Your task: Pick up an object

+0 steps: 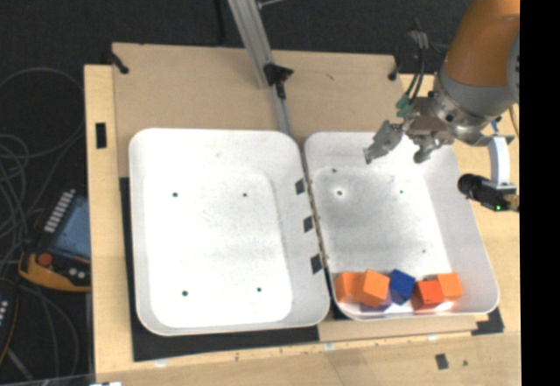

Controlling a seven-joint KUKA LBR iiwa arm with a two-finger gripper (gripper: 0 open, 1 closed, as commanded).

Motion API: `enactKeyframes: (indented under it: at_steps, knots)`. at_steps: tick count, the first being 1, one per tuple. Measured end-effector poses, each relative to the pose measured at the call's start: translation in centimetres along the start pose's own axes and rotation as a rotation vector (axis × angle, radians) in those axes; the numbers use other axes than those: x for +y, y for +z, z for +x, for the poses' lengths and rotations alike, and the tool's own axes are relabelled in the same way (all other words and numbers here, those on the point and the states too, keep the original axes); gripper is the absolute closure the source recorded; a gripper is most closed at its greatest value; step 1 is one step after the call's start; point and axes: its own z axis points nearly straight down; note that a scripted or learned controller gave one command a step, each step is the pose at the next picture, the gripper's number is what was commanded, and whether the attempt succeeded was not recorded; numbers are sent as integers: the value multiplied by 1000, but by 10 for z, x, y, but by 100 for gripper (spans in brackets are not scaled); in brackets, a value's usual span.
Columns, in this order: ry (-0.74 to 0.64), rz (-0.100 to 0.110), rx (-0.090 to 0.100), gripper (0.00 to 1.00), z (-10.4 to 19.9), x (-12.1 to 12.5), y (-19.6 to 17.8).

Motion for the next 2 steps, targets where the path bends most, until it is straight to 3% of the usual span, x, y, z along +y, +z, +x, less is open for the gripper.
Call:
enactKeyframes:
  at_steps: [2]
  knots:
    - [1, 0, 0, 0, 0, 0, 0]
